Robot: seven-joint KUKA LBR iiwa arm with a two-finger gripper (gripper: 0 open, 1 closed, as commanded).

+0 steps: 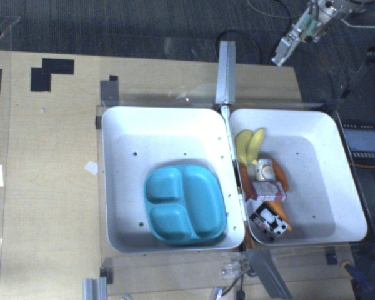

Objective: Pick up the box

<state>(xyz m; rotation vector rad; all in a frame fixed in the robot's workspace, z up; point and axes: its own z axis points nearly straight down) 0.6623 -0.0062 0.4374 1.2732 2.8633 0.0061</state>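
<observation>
The gripper [287, 47] hangs high at the far right, well beyond the far rim of the right bin [325, 167], and whether it is open or closed I cannot tell from this angle. It carries nothing that I can see.

So by my reading the task has barely begun: the box [267, 189] sits untouched in the right bin, tucked against the divider on the bin's left side. It is a small pinkish-white carton lying in the middle of a tight little pile. Just beyond it is a small pale container with an orange patch [263, 169], and beyond that a pair of yellow bananas [250, 144]. An orange carrot-like piece [281, 177] runs along its right side, and nearer the camera lies a black-and-white toy [267, 220] with orange beside it.

Everything is left to do: travel over, descend, close, lift. That crowding looks like the tricky part.

Over in the left bin [131, 142], a blue divided plate [185, 203] rests in the near half, well apart from the action.

Labels? The box shows some darker print on its face, but it is too small to read. No brand can be made out.
</observation>
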